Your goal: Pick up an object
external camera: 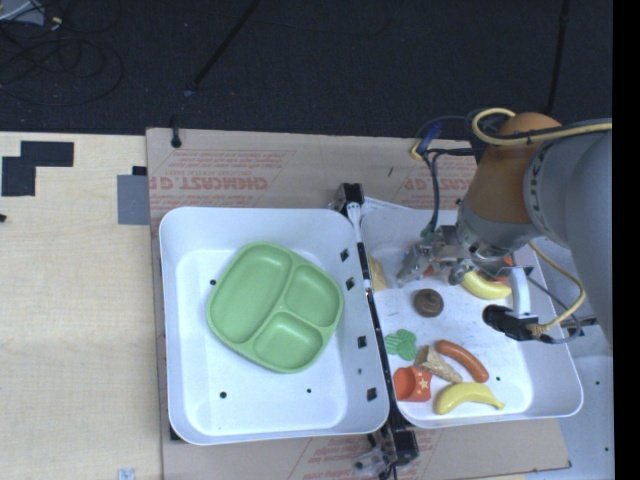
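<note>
Right bin (560,393), near→far: yellow banana (467,398), red piece (411,384), sausage (462,360), green bit (401,344), brown round piece (429,303), 2nd banana (486,286). I judge all light, stiff, slick plastic toys; I'd pinch the near banana mid-curve. Claw (440,258) by far wall: can't tell its state. Cardboard (215,175) print upside-down, unreadable w/ certainty.
</note>
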{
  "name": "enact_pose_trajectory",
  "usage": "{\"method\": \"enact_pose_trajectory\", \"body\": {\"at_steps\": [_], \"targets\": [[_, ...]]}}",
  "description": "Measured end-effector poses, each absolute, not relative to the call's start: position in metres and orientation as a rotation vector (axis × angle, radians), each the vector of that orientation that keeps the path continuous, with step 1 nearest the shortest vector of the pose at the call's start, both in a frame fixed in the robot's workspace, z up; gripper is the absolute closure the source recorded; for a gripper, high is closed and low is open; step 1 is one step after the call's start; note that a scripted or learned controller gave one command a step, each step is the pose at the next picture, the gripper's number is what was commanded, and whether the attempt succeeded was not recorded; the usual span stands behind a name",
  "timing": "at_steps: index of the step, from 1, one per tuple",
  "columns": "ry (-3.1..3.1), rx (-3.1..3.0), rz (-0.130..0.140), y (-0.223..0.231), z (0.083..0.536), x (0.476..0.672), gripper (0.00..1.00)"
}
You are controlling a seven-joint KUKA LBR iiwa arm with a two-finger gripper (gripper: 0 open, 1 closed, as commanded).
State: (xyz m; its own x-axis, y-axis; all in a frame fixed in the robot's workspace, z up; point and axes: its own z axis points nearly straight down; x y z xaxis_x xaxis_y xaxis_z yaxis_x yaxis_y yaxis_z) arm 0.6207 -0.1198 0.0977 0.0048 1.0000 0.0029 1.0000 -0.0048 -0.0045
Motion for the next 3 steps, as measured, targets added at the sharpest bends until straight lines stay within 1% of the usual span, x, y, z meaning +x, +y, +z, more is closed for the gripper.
{"method": "enact_pose_trajectory", "body": {"at_steps": [1, 2, 3], "targets": [[-2.216, -2.222, 0.002, -0.103, 0.088, 0.582, 0.0], [-2.217, -2.22, 0.002, -0.104, 0.088, 0.511, 0.0], [-2.22, -2.22, 0.002, -0.096, 0.088, 0.625, 0.0]]}}
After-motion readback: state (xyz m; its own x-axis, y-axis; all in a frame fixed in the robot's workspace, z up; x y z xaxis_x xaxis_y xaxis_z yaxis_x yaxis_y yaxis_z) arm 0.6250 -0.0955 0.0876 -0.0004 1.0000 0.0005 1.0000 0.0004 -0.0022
